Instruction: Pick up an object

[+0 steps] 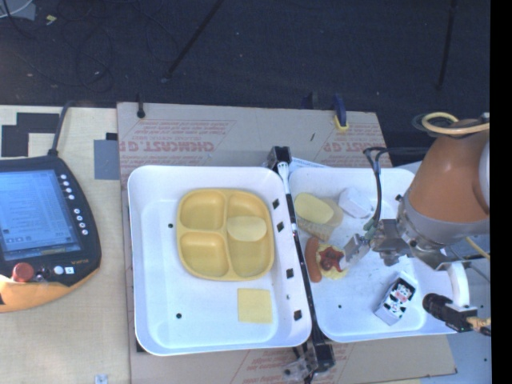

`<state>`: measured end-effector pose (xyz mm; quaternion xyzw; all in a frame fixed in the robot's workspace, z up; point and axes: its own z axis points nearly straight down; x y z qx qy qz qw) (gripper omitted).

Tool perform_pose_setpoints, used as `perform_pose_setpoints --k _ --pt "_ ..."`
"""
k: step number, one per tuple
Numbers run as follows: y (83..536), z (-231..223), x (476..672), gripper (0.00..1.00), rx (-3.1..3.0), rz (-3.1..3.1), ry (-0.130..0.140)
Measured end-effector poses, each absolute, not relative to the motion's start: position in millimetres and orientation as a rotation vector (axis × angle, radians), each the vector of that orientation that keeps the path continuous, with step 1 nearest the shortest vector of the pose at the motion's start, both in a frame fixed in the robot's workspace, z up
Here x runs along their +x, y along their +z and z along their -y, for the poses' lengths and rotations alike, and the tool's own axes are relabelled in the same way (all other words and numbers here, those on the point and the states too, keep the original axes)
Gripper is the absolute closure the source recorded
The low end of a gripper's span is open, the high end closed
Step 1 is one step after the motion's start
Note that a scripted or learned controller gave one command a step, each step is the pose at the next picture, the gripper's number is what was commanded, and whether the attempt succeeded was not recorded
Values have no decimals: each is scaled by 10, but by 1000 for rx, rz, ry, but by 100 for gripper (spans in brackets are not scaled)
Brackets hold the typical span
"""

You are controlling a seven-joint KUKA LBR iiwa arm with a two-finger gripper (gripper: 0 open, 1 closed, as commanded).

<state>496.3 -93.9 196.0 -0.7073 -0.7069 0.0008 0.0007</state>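
The hand [358,246] sat low in the right bin [360,328], near that bin's left wall, and the trouble was plain: the toys [326,260] there were packed tight. A red-and-yellow piece lay touching a brown sausage shape [312,260], with a pale yellow block [314,209] just beyond them toward the bin's far-left corner. A closing hand could well have nipped the edge of one piece and nudged the other away, or pinched both and dropped them on the lift. The bin's left wall was close too, so a finger might have scraped it on the way down.

How far apart the fingers stood could not be told; the metal tips blurred into the clutter, and nothing could be seen clamped between them. So no grasp could be claimed at that moment.

The arm [452,186] reached in from the right edge of the tabletop [200,130], its broad orange band hanging over the right bin's far-right corner, wrist tipped down and leftward toward the toys. A small black-and-white box [396,299] lay near the bin's front-right corner, well clear of the hand. Over in the left bin [152,294], a yellow divided plate [224,233] sat at the middle and a flat yellow square [255,305] near the front edge, both untouched.
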Motion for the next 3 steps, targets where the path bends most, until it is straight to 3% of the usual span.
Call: perform_pose_setpoints --k 1,2,3 --pt "959 841 5712 0 -2221 2217 4" --pt "894 826 5174 0 -2224 2223 -2" --pt "892 817 5210 0 -2225 2220 -2"
